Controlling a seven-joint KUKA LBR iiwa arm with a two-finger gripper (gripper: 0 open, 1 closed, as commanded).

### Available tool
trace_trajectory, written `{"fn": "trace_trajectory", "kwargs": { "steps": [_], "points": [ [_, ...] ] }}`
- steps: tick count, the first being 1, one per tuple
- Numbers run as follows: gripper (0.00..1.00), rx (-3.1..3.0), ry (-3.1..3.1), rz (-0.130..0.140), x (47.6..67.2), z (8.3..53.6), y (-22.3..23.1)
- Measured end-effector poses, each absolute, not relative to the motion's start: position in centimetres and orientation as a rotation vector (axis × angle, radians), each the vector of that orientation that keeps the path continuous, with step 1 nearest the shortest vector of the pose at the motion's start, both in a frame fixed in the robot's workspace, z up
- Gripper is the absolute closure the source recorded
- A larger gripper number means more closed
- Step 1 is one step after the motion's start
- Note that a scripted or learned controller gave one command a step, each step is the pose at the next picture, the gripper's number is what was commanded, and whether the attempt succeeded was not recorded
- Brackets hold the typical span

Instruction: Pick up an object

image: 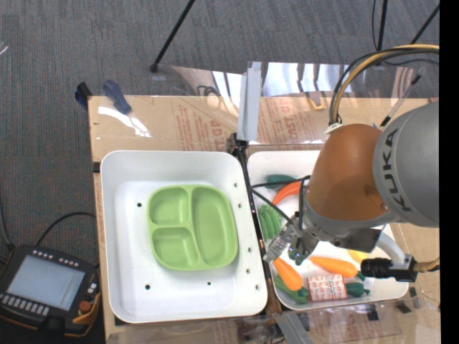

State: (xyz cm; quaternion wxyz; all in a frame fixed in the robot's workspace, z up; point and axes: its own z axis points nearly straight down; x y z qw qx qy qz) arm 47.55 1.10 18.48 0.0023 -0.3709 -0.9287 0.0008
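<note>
1. Green divided plate (192,227), three compartments, flat in the left white bin (118,185).
2. Right white bin (287,162) holding toy vegetables: green pods (270,221) by its left wall, orange carrot (288,273) near the front, another carrot (334,265) beside it, small red-labelled can (327,287) lying at the front edge.
3. Gripper (287,246) low over the right bin, just above the front carrot; fingers blurred, so cannot tell whether apart or together.

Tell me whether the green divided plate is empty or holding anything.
Empty: the green divided plate shows three bare compartments, lying flat in the left bin.
</note>
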Motion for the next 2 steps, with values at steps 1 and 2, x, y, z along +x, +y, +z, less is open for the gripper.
{"fn": "trace_trajectory", "kwargs": {
  "steps": [1, 2],
  "points": [
    [1.0, -1.261, -2.881, 0.0, 55.1, 25.8, 1.7],
    [1.0, -1.085, -2.938, 0.007, 47.4, 18.3, 4.0]
  ]
}}
